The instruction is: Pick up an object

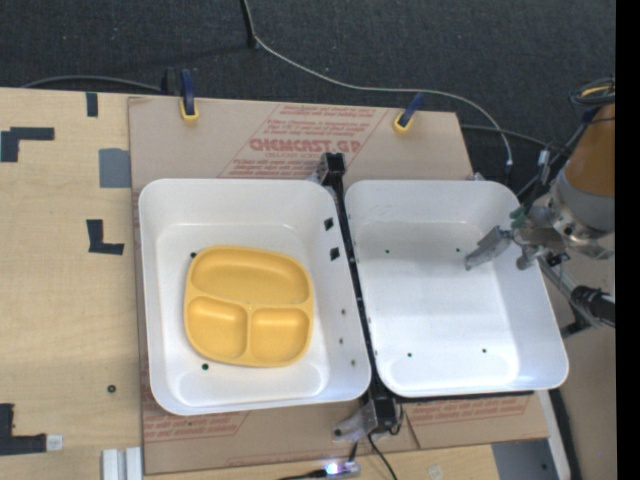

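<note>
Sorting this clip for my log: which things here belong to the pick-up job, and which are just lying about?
Job:
yellow tray, divided, lying in the left bin
gripper, at the right bin's right side, apart from the tray

Lying about:
cardboard sheet under the bins
two yellow clamps at its far edge
cable across the dark floor

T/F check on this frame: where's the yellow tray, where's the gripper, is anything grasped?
1. The yellow divided tray lies in the left bin. True.
2. The tray has three compartments. True.
3. The gripper hangs over the left bin. False: it is over the right bin, near its right wall.
4. The gripper holds the tray. False: the tray lies flat in the other bin, apart from the gripper.
5. Two clamps hold the cardboard's far edge. True.
</note>
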`<state>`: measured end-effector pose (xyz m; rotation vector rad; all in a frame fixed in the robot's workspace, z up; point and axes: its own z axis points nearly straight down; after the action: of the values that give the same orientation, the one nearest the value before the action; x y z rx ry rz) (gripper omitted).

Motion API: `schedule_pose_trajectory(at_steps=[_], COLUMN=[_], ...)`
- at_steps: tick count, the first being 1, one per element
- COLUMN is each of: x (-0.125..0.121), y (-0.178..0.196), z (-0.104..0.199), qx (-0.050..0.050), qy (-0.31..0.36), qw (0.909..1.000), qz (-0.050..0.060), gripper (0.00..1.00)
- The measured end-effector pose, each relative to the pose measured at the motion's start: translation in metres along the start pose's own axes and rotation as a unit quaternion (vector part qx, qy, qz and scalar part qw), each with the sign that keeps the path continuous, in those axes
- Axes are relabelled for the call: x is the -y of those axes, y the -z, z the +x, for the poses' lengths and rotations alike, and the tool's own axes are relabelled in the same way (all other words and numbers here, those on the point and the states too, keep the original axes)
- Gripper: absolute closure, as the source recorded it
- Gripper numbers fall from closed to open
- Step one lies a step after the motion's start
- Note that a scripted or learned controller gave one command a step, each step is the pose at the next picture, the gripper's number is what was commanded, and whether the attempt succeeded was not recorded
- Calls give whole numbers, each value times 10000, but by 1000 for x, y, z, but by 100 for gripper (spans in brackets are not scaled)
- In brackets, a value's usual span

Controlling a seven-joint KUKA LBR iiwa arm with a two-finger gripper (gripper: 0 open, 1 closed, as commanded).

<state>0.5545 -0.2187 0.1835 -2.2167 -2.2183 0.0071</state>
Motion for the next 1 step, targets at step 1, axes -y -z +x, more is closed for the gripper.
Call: schedule_pose_trajectory(at_steps=[1], x=[-9], y=[-51], z=[1], qx=[0], qy=[6], qw=[10000], qz=[-3], gripper=[0])
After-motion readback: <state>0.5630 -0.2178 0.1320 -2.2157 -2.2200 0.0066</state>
